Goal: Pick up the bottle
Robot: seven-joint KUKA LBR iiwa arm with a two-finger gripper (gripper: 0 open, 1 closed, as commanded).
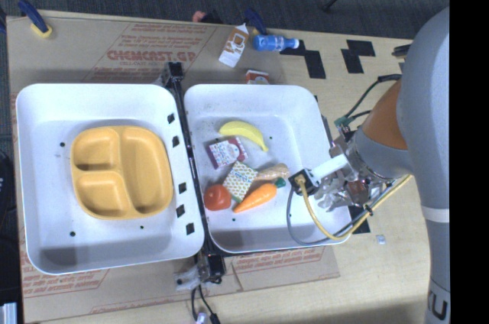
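Hand (336, 196) low over right bin (306, 105) edge

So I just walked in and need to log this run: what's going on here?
A grey arm reaches in from the right, its gripper low over the right bin's right edge. It holds nothing that can be seen. That bin has a banana, carrot, tomato and small packets. The left bin holds a yellow tray. The blue bottle lies on the bench behind the bins, untouched, so the pick is not yet done.
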